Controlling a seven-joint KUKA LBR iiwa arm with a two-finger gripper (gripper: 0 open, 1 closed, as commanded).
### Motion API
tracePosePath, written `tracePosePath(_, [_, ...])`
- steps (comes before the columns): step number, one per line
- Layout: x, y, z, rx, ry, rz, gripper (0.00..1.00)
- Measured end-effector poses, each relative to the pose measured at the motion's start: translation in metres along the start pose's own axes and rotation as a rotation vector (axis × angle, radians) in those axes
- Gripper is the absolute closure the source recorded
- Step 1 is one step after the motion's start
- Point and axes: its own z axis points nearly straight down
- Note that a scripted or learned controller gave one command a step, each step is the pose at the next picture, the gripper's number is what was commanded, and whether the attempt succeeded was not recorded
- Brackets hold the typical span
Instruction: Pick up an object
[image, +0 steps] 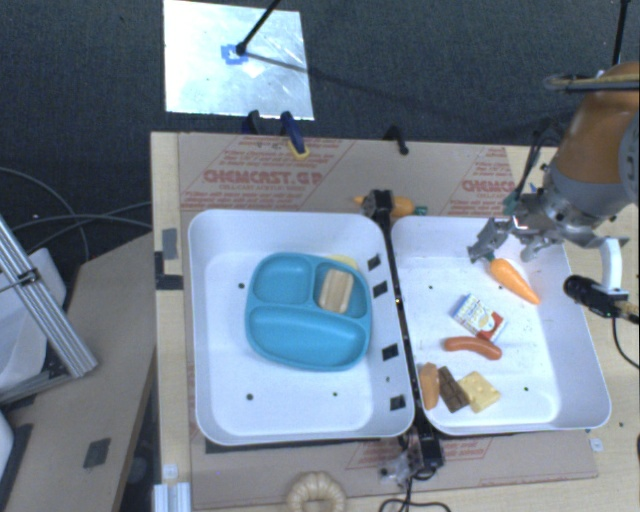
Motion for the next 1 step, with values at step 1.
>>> tracePosePath(1, [0.0003,0.0028,-0.0076,-0.012,-0.002,-0.002,0.00])
